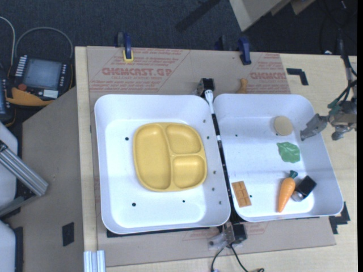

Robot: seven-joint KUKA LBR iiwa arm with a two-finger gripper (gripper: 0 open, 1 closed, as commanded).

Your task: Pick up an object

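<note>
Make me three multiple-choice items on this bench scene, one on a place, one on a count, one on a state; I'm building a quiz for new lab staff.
1. Where does the yellow divided plate lie?
A. In the left bin
B. In the right bin
C. On the cardboard outside both bins

2. How many compartments does the plate have?
A. Two
B. Three
C. Five

3. How does the toy carrot lie?
A. Standing upright on its tip
B. Held up in the hand
C. Flat on the bin floor, green top toward the far side

Answers:
1 A, since the plate sits mid-floor in the left bin.
2 B, since ridges split it into one long section and two smaller ones.
3 C, since the carrot rests on the right bin's floor beside a small black object, while the hand is at that bin's right rim.
</note>
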